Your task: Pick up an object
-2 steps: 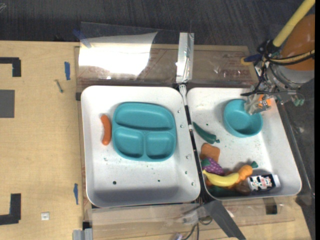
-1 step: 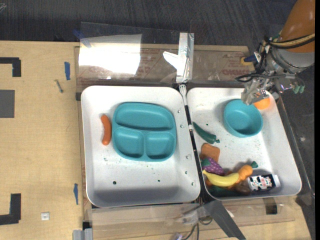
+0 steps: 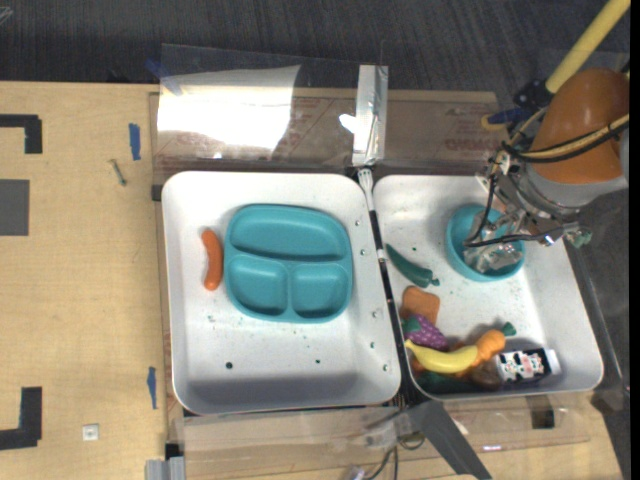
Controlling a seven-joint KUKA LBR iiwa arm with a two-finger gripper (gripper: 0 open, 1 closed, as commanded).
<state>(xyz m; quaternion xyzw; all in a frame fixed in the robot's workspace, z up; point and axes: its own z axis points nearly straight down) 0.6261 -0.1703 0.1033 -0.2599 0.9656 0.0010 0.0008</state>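
Nearest the camera, along the front wall of the right bin [image 3: 585,363], a cluster of toy items lies together: a yellow banana [image 3: 443,360] with purple grapes [image 3: 424,329] touching its upper left end, an orange carrot-like piece [image 3: 487,345] against its right end, and a small black-and-white carton [image 3: 524,364] just beside that, toward the bin's front right corner. Slightly farther back sits an orange wedge [image 3: 419,300], and beyond it a dark green pod [image 3: 408,264] lies at a slant near the divider between the bins. In the left bin [image 3: 190,358], a teal divided plate [image 3: 290,260] with three compartments rests near the middle, and an orange sausage [image 3: 212,259] lies upright along the plate's left side, just apart from it. Farther back in the right bin stands a teal bowl [image 3: 487,244], and the claw [image 3: 496,248] is lowered directly into it, the grey wrist and orange band of the arm [image 3: 580,128] rising above and to the right. The cluster of toys lies well apart from the claw, toward the front of the bin; the green pod is the closest of them, left of the bowl. Whether the claw is released or clenched cannot be told, as its tips blur against the bowl's interior. Behind both bins a clear plastic sheet [image 3: 230,108] lies on the wooden surface [image 3: 70,268].
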